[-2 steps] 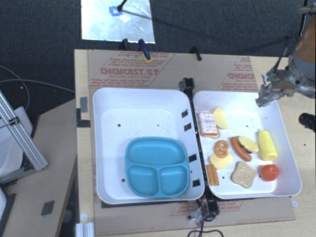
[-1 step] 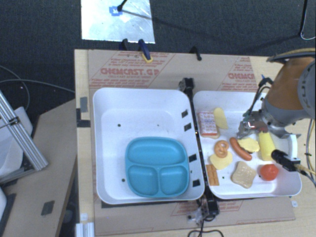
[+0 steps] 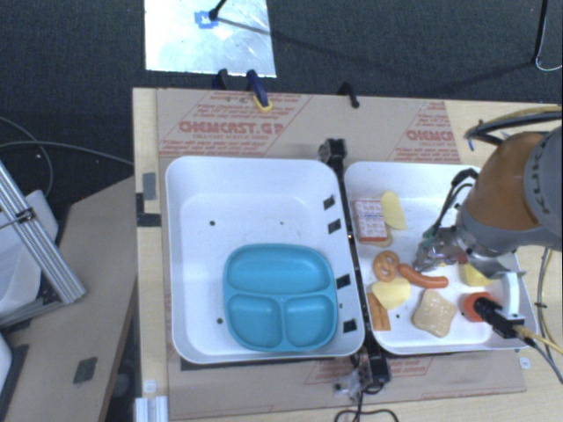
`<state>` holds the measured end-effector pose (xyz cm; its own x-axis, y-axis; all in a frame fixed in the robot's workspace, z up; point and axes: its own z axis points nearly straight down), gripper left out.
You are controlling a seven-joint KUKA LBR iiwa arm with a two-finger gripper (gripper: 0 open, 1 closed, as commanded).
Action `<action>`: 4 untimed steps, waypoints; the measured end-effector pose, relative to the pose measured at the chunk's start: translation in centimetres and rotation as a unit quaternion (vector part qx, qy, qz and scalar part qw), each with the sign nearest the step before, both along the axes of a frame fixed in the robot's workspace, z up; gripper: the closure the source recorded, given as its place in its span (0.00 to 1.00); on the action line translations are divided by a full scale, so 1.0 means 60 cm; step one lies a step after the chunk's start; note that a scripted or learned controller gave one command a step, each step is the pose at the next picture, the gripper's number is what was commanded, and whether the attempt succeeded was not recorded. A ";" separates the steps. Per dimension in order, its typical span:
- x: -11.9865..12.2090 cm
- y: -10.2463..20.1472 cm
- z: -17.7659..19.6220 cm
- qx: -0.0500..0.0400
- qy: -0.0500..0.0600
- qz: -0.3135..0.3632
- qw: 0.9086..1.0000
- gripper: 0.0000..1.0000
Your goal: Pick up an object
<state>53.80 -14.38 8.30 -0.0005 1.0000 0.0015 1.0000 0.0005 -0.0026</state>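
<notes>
Orange-red toy sausage (image 3: 424,278) lies in the right white bin (image 3: 413,176), near that bin's centre, just below the hand (image 3: 433,251). The hand sits low over the bin; whether it is wide or narrow cannot be told. Beside the sausage lie a brown pretzel (image 3: 384,264), a yellow potato-like piece (image 3: 393,294) and a tan bread slice (image 3: 435,313). The left white bin (image 3: 255,183) carries a blue divided plastic plate (image 3: 280,295) near its front edge.
</notes>
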 end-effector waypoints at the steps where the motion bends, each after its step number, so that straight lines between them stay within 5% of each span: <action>1: 0.020 -0.009 0.003 -0.001 -0.003 0.000 1.000 0.00; 2: 0.053 -0.036 0.017 -0.001 -0.004 0.000 1.000 0.00; 3: 0.003 0.013 0.001 0.000 0.000 0.001 1.000 0.00; 4: 0.029 -0.012 0.003 -0.001 -0.003 0.000 1.000 0.00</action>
